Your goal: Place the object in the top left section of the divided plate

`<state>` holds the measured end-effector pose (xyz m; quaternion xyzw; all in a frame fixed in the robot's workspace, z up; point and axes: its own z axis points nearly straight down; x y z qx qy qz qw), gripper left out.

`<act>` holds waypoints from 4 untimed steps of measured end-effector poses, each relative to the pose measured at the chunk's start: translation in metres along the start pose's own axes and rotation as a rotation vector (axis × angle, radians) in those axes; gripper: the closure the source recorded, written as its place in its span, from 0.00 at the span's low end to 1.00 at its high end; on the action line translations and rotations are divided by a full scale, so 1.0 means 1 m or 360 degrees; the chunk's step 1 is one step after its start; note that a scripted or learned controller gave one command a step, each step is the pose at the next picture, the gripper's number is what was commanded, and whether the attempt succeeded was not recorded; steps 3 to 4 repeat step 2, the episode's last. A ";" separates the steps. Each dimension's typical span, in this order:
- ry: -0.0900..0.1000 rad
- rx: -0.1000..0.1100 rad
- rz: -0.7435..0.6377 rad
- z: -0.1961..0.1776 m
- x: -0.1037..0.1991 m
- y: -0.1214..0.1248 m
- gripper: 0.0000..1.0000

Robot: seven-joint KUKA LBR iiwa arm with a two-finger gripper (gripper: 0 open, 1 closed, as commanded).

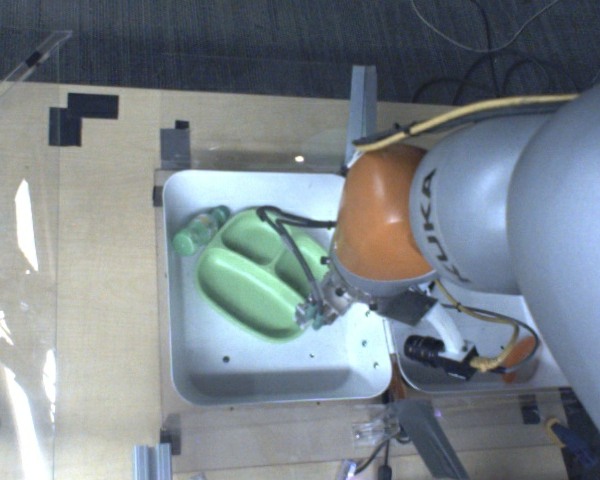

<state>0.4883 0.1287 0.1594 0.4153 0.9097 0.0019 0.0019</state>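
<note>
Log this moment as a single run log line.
arm: over left bin | pincer: at right edge of green divided plate | green bottle: at plate's upper-left rim | placement: not confirmed

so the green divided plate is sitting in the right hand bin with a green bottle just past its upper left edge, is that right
Not quite. The camera view shows the green divided plate in the left-hand bin, not the right one. The rest holds: a green bottle lies just past the plate's upper left edge.
</note>
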 end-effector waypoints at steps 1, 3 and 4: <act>-0.0001 0.0001 0.0037 -0.028 -0.048 0.062 1.00; -0.0005 -0.0022 0.0066 0.050 -0.003 0.092 1.00; -0.0005 -0.0022 0.0066 0.050 -0.003 0.092 1.00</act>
